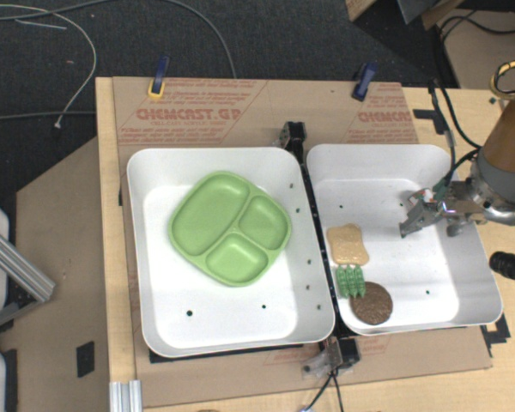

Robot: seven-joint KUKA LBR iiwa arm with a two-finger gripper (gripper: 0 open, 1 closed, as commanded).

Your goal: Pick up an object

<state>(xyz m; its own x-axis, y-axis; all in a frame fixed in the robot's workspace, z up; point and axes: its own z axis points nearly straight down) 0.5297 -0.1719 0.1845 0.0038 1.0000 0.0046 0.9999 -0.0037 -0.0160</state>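
White right bin (463, 303) holds three candidates at its 7 o'clock corner: tan bread slice (348, 244), green piece (350, 280), brown disc (373, 303). Gripper (416, 217), at 2 o'clock from them, carries nothing; finger spread cannot be told. Risk: touching items may shift together.

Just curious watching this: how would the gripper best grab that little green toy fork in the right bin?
Probably from straight above, closing across the green fork's narrow width. It lies flat, wedged between the tan slice and the brown round piece, so its long sides look freest.
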